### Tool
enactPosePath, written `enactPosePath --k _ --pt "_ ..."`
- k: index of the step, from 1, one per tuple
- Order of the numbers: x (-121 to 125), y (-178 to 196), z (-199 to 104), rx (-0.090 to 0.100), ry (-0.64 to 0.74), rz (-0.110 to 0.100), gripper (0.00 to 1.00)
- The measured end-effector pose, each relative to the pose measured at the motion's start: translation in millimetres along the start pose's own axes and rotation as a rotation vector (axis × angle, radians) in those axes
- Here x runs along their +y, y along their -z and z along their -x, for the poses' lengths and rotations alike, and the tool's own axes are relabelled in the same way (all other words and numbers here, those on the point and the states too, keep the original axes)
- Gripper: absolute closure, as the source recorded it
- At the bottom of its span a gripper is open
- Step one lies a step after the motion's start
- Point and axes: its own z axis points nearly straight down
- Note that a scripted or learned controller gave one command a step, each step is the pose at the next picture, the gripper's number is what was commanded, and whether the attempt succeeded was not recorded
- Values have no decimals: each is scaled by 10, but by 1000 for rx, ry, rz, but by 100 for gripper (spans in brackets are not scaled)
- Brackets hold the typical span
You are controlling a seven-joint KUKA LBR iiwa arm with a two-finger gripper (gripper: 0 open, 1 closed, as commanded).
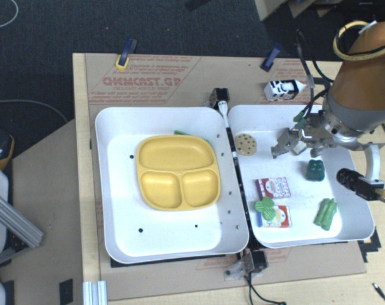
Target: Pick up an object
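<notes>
Right shallow white bin (364,230), on the counter: round tan perforated cookie-like disc (246,143) at its upper left, small dark green block (316,169) right of centre, red-and-white printed card packet (273,187) with a second packet (276,216) below it under a green leafy piece (265,206), and a light green elongated pod-like piece (325,213) at lower right, its long axis running from upper right to lower left. Left bin (110,170): yellow three-compartment plastic plate (178,171), lying flat. Tool (293,142) hangs over the right bin's upper middle, nothing visible between its fingers; whether parted or closed cannot be told, and it looks placed for a descent near the green block.

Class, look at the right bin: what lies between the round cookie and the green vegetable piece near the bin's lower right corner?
In the camera view, the red-and-white packet lies between the cookie and green vegetable.
</notes>
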Motion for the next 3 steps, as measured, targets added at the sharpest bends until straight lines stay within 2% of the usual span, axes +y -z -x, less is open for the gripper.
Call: enactPosePath --k 3 --pt "-30 -1401 85 1 0 0 0"
